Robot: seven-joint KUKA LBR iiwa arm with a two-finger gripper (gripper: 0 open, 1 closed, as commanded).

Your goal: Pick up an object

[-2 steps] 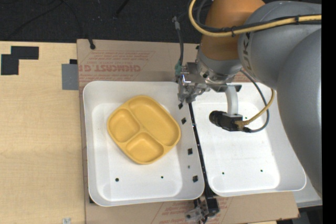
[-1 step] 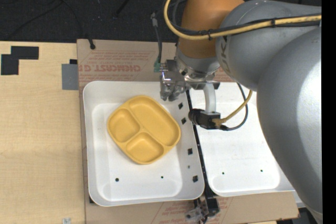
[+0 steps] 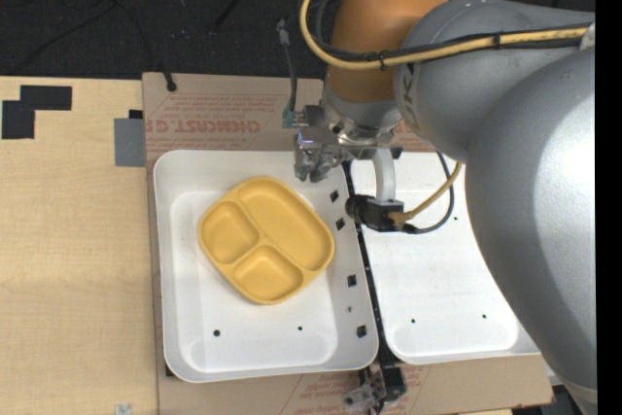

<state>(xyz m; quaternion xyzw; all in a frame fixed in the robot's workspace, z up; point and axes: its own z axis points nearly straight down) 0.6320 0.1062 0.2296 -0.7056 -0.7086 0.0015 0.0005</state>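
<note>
Two shallow white bins sit side by side on the worktop [image 3: 68,238]: the left bin [image 3: 185,326] and the right bin [image 3: 447,326]. One yellow plate [image 3: 266,238] with three compartments lies in the left bin. One arm [image 3: 505,92] reaches in.

The yellow three-compartment plastic tray [image 3: 266,238] occupies the centre of the left shallow white bin [image 3: 185,345]. Open floor remains at 6 o'clock and 9 o'clock of the tray. The grey arm [image 3: 515,141] overhangs the right white bin [image 3: 437,326], obstructing its 3 o'clock side.
</note>
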